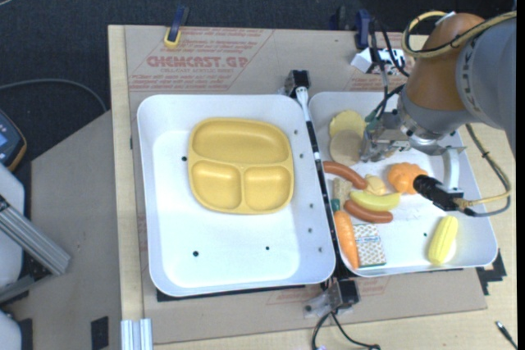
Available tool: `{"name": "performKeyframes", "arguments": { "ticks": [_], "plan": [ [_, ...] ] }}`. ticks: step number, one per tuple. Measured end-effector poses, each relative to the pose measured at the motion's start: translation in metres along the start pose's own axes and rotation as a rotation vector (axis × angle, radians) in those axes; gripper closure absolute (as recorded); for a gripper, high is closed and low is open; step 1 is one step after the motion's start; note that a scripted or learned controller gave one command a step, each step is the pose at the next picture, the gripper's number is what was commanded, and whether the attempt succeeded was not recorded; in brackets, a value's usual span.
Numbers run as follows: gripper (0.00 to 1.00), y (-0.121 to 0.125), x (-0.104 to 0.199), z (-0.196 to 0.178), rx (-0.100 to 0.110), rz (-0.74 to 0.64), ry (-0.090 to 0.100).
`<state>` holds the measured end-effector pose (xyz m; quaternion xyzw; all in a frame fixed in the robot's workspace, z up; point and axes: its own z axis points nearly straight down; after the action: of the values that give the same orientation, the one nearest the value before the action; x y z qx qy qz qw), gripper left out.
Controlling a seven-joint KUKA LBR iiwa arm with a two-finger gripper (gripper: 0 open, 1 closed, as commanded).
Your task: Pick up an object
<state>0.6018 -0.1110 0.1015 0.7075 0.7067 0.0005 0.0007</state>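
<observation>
My gripper (378, 145) hangs low over the back of the right bin (476, 246), just right of a pale yellow piece (348, 124) and a tan piece (344, 148). An orange (402, 175) lies just in front of it to the right. In front of it lie a red sausage (343, 173), a banana (375, 199) and a second sausage (370, 214). A carrot (346, 240) and a checked packet (370, 247) lie at the front left, and a corn cob (443, 239) at the front right. Nothing shows held in the gripper.
The left bin (164, 258) holds a yellow divided tray (242, 163) toward its back. The arm's grey body and orange band (443, 70) loom over the right bin's back right corner. A black clip (298, 82) sits at the back of the divider between the bins.
</observation>
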Motion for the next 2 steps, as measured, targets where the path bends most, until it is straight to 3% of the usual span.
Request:
{"name": "performKeyframes", "arguments": {
  "ticks": [2],
  "plan": [
    [1.0,0.015,0.008,-0.097,-0.006,-0.003,-0.001]
  ]
}}
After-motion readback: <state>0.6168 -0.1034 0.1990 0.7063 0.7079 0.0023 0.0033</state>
